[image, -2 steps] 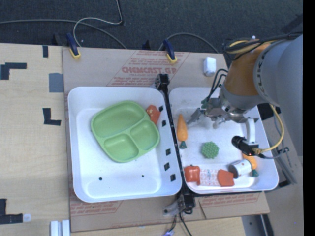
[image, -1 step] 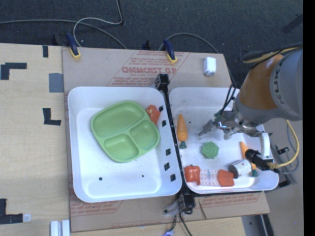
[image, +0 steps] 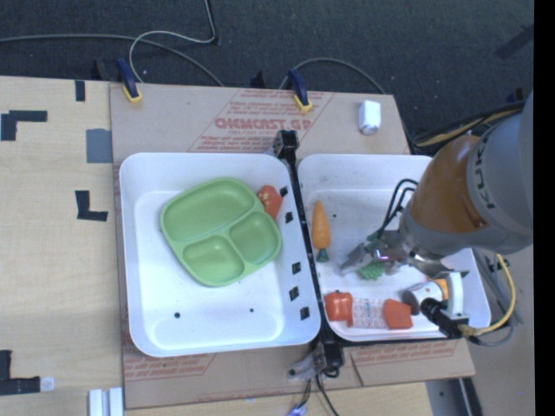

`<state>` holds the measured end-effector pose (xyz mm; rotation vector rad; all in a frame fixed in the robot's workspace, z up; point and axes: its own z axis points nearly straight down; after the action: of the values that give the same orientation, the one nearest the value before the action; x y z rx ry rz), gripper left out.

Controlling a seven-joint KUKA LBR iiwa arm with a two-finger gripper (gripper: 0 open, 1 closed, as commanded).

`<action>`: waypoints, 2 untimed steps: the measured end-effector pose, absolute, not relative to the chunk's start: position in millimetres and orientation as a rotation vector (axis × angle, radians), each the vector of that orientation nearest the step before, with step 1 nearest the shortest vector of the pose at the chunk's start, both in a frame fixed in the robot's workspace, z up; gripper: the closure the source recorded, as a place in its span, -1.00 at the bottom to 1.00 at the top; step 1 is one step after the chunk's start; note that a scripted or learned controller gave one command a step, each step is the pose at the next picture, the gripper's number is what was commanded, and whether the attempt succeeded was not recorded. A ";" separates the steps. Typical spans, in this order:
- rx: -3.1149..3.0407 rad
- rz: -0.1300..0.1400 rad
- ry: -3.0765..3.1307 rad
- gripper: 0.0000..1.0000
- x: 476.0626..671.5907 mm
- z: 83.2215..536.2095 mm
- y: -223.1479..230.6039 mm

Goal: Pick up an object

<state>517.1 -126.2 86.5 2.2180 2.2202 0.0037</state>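
Note:
My gripper [image: 364, 251] hangs low in the right bin [image: 451, 167], near its middle, and stands open. A small green leafy toy [image: 371, 272] lies just below the fingers, close to them but not between them. An orange carrot [image: 320, 224] rests by the bin's left wall. Along the front wall lie a red-orange piece [image: 338, 305], a clear wrapped item [image: 365, 312] and an orange piece [image: 397, 314]. The arm's orange band [image: 447, 189] covers the bin's right side.
The left bin [image: 143, 258] holds a green divided plate [image: 222, 230] with a small red item [image: 270, 200] at its right edge. A black divider [image: 299, 232] runs between the bins. A white cylinder [image: 369, 116] lies on the cardboard behind them.

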 end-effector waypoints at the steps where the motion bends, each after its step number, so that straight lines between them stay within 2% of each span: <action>1: 2.221 -0.001 2.219 -1.00 493.0 169.7 -206.0; 2: 2.220 -0.001 2.226 -1.00 531.5 139.1 -144.3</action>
<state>531.5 -144.3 139.1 2.2204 2.2260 -0.0013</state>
